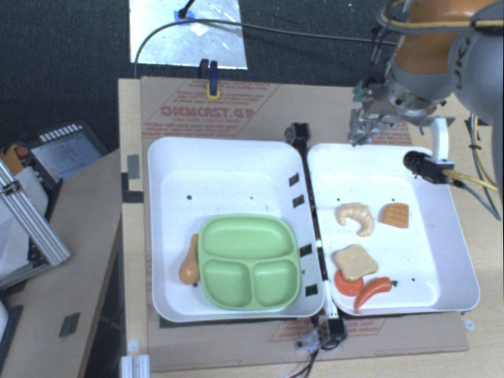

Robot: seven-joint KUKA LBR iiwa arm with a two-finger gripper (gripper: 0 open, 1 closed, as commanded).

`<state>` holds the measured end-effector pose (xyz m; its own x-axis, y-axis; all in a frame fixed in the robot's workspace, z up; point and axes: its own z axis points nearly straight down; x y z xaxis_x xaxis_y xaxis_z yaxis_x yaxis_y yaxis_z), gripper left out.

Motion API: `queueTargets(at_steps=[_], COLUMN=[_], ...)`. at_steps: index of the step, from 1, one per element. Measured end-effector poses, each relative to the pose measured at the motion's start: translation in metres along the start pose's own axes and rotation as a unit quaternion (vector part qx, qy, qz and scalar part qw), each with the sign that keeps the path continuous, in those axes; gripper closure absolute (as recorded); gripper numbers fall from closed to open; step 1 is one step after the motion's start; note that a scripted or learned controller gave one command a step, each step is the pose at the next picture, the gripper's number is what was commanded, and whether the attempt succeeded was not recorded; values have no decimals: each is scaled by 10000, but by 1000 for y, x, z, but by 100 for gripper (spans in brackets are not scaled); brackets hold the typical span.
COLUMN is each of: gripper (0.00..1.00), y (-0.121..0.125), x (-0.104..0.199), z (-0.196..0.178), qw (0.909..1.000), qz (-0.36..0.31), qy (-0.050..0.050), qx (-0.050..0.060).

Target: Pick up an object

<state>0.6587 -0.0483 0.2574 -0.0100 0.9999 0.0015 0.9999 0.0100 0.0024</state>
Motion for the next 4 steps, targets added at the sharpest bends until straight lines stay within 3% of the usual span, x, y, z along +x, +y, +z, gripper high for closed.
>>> queueTargets(at_steps=[3, 4], gripper=[100, 0], y=[-10, -10], x=[158, 155], z=[22, 22], qw=[10000, 10000], qz=[5, 27], qy=[2, -4], qx=[0, 3])
